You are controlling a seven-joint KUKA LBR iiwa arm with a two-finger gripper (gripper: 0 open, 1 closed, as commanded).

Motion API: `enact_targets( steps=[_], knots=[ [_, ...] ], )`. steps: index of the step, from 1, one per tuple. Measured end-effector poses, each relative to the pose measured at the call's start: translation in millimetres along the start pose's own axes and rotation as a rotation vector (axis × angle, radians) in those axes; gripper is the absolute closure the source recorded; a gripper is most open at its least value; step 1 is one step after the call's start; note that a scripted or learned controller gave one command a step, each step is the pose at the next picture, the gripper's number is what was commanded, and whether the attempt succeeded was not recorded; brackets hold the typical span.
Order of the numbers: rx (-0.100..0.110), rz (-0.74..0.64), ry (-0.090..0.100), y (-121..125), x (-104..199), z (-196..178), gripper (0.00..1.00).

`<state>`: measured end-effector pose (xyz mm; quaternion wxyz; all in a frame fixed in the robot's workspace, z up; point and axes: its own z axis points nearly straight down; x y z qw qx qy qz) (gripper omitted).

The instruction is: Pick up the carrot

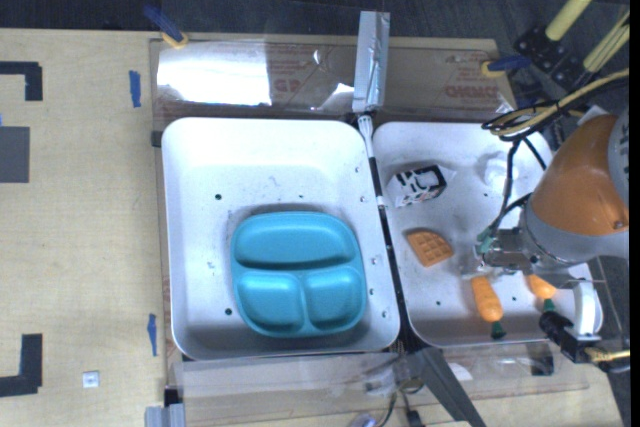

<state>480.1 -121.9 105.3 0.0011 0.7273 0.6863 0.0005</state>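
We judge approach step: jaws (497, 255) state untellable, small orange plastic carrot (486, 298) just below, ungrasped; next: descend, centre, close.

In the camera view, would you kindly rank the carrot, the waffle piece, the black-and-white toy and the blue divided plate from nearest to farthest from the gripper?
From the gripper:
1. Carrot, just below it in the right bin.
2. Waffle piece, to its left, same bin.
3. Black-and-white toy, up and left, near the divider.
4. Blue divided plate, in the left bin.
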Motion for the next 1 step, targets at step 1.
enact_targets(
  steps=[1],
  knots=[
    [0.002,0.257,0.001,14.2,80.4,-79.2,1.00]
  ],
)
